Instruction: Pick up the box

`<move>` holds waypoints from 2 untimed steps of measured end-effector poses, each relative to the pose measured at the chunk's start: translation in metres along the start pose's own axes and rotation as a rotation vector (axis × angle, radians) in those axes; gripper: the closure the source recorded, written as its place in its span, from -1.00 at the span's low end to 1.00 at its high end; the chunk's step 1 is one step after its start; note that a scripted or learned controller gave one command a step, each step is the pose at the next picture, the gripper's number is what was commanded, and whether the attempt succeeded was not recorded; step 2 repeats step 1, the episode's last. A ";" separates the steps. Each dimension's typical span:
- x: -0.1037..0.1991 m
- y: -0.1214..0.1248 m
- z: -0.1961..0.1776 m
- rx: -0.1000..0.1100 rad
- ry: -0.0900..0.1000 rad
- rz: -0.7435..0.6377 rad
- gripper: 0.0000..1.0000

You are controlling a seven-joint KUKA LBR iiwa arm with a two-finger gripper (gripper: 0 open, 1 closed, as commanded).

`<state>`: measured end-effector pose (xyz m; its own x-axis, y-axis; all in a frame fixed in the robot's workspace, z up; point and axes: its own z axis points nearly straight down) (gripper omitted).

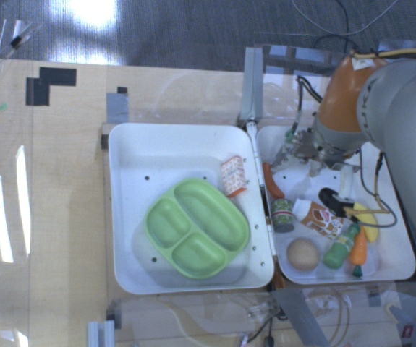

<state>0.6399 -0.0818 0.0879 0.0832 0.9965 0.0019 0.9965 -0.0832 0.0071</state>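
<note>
Over the right bin [403,255] the gripper [316,157] hangs, its grip state impossible to tell, while the small box [233,176] leans against the left bin's [121,215] right wall, calling for a leftward reach.

Two bins sit side by side on the bench: in the left bin [124,194] a divided plate [197,228] lies toward the near side, with a small box [233,176] leaning at the right wall just behind it. The right bin [403,262] holds a can [282,215], a carton [322,220], a ball [302,254], a bottle [341,246] and a carrot [359,248] crowded along its near half. The arm [381,114] reaches over that bin's far end.
</note>
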 end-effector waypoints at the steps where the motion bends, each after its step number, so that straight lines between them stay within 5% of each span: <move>1: -0.010 -0.054 -0.002 -0.001 0.000 -0.007 -1.00; 2: -0.010 -0.054 -0.002 -0.001 0.000 -0.007 -1.00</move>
